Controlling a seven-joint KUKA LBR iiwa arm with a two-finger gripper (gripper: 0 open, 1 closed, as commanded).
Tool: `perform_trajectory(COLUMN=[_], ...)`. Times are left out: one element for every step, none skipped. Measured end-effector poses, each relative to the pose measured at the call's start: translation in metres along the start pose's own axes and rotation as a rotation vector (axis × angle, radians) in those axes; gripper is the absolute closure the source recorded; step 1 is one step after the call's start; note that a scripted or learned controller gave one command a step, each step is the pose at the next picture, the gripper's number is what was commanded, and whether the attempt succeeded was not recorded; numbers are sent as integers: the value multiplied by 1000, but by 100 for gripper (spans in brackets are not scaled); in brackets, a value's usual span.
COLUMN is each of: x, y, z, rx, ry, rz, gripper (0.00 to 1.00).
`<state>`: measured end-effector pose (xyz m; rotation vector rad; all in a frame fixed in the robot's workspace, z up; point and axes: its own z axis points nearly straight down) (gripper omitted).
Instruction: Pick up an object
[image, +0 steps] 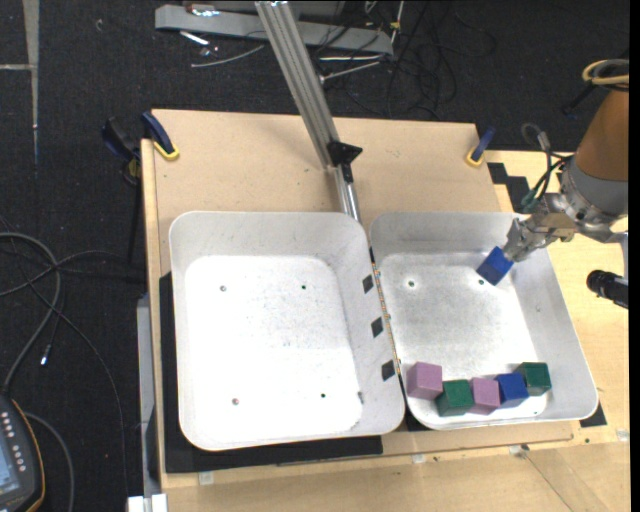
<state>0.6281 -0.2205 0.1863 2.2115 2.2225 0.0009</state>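
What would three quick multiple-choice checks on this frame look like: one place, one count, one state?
1. Where do the loose blocks sit?
A. Left bin's middle
B. Right bin's near edge
C. On the bench
2. How many blocks are in that row?
A. Three
B. Five
C. Seven
3. The blue block at the gripper is:
A. Flat among the row
B. In the left bin
C. Tilted at the fingers, apart from the row

Answers: 1 B, the row lies along the right bin's near wall. 2 B, two purple, two green, one blue. 3 C, the blue block sits tilted at the gripper tip, far from the row.
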Motion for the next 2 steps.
perform_trajectory(x=[0, -2], y=[0, 12], z=[0, 95], rx=[1, 7], ry=[0, 6], rz=[0, 2], gripper=[0, 0])
